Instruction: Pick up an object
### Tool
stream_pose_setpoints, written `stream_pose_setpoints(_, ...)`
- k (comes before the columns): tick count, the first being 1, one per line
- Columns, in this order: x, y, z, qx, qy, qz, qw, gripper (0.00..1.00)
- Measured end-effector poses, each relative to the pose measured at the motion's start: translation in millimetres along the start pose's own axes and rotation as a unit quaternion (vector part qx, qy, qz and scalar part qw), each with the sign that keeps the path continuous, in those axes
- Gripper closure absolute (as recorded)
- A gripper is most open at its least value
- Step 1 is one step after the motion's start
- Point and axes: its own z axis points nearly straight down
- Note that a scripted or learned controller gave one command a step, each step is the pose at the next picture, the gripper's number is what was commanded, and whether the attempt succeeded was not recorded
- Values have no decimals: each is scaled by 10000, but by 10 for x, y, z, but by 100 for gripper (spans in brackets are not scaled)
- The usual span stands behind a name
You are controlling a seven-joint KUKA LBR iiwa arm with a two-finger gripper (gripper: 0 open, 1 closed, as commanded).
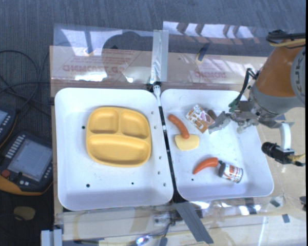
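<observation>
The right bin (256,152) holds several small items. A red-orange sausage (178,125) lies by its left wall, with a pale yellow wedge (187,142) just below it. A red and white patterned packet (199,117) sits near the bin's middle top. Lower down lie a second red-orange piece (205,164) and a small can (230,172) on its side. My gripper (228,120) hangs over the bin's upper right part, just right of the packet, under the grey and orange arm (277,78). Nothing shows in its grasp.
The left bin (72,183) carries a yellow divided plate (118,136). A clear taped divider (159,55) rises behind the seam between the bins. A handheld pendant and cables (20,158) lie on the floor at the far left.
</observation>
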Motion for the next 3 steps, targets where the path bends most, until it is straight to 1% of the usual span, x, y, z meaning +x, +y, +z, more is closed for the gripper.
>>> stream_pose_setpoints(1,-205,720,650,-128,-37,6,9999,0)
stream_pose_setpoints(2,247,818,739,-227,-81,33,9997,0)
stream_pose_setpoints(3,583,660,855,-164,-39,18,9999,0)
